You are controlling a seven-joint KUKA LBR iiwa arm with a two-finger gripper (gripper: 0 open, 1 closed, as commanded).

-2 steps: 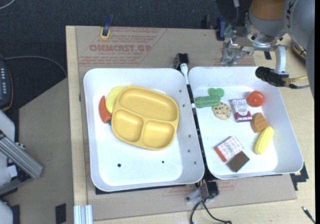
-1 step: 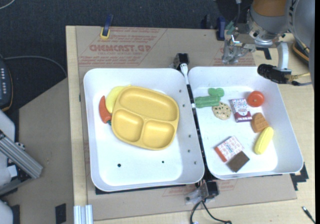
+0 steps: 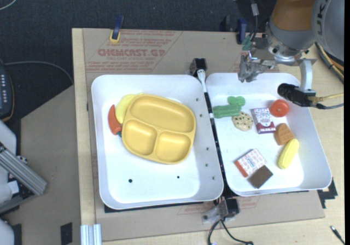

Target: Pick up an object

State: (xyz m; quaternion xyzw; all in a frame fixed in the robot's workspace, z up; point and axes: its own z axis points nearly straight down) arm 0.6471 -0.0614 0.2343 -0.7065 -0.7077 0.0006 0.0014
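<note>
Camera view: upper left, red print on the cardboard [image 3: 136, 47] reads "CHEMCAST". Mid-frame left, a yellow divided tray [image 3: 158, 128] fills the left bin [image 3: 104, 145]. The right bin [image 3: 317, 156] holds a green cactus toy [image 3: 229, 108], cookie [image 3: 241, 122] and tomato [image 3: 280, 108]. Above, upper right, the gripper [image 3: 249, 73] hangs; its grip I cannot tell.

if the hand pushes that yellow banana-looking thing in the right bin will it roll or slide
The yellow banana-shaped toy looks rounded and smooth, so it would probably roll sideways or skid on the slick white right bin. It seems like light plastic, likely stiff. It touches the brown piece, so a push may nudge that too.
</note>
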